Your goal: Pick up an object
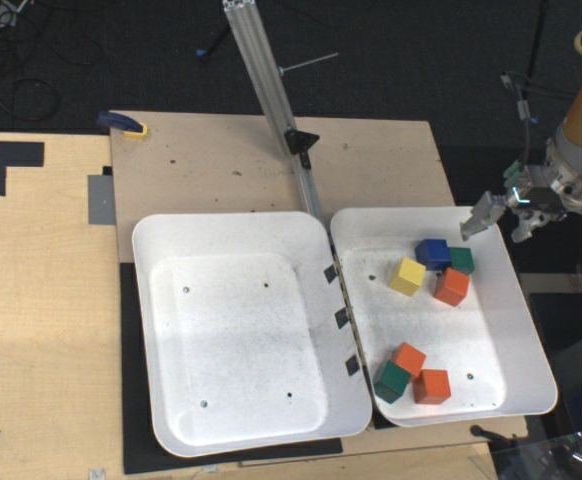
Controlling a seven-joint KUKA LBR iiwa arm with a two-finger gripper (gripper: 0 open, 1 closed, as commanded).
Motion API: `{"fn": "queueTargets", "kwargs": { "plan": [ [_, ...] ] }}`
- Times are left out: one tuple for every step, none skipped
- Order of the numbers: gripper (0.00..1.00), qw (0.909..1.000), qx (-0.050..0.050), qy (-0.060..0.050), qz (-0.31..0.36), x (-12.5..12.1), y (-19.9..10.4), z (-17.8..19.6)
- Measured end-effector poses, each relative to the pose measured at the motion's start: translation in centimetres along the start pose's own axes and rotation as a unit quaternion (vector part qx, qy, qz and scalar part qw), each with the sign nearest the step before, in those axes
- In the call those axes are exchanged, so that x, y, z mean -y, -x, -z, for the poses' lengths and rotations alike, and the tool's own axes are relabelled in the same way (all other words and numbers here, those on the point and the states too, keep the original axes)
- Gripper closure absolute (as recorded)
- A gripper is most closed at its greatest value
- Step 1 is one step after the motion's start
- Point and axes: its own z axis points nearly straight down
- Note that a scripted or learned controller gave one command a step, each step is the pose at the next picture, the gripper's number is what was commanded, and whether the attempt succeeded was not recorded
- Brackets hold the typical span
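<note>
The step in hand looks like the approach, with nothing yet grasped; the hand hangs above the far right corner of the right bin, its two fingers spread apart and nothing between them; the next move, as I judge it, calls for choosing one block, coming over it and lowering with the fingers set to either side. The nearest candidates are the blue block and the small green block, which touch each other just inward of the hand; the yellow block and an orange block sit close by; that crowding could foul a clean grasp.
</note>
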Motion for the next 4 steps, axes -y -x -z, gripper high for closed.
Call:
{"fn": "queueTargets", "kwargs": {
  "plan": [
    [0.00,1.0000,0.001,0.002,0.001,-0.1,0.0,0.3],
    [0.00,1.0000,0.000,0.000,-0.001,-0.2,-0.1,-4.1],
    [0.00,1.0000,0.000,-0.001,-0.001,-0.1,-0.3,-10.6],
    [0.00,1.0000,0.002,0.007,0.000,-1.3,-0.7,-14.9]
  ]
}}
